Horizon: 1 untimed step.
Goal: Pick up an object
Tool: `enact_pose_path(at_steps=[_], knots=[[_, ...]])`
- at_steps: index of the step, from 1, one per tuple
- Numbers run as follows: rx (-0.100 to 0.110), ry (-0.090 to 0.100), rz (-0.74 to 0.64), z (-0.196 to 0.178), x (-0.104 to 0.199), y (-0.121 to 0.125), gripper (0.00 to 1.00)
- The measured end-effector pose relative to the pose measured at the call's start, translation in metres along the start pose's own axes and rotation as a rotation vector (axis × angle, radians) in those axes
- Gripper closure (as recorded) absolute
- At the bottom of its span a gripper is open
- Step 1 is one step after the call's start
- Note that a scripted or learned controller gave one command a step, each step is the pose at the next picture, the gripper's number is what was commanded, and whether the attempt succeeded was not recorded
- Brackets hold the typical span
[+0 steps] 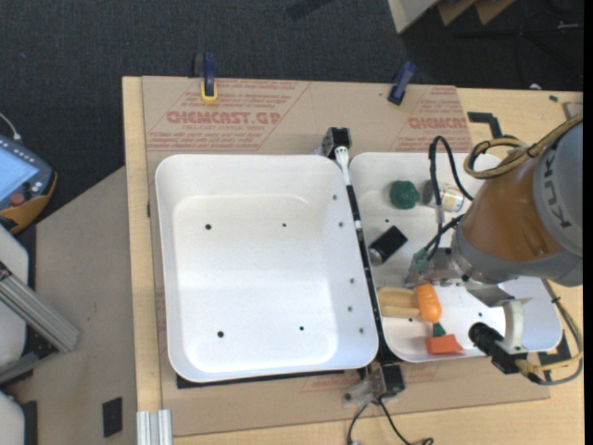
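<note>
The arm (pixel 519 221) hangs low over the right bin (pixel 389 336), near the carrot (pixel 427 302); a grasp seems next.

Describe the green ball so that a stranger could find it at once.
Start at the right-hand bin, the one the arm reaches into. Near its far edge lies the green ball. It is the one round, dark green thing there; the black block and the carrot lie nearer the camera.

Two white bins (pixel 185 276); one green ball (pixel 403 193); one carrot (pixel 427 302)
</note>
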State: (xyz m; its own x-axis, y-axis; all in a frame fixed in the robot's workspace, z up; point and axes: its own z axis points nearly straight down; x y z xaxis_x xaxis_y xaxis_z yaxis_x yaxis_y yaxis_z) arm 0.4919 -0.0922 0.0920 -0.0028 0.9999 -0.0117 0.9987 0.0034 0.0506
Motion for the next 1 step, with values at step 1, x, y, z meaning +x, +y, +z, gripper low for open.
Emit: enact_pose_path(at_steps=[1], knots=[[0.038,0.014,-0.009,-0.0986,0.1137,0.0324,1.00]])
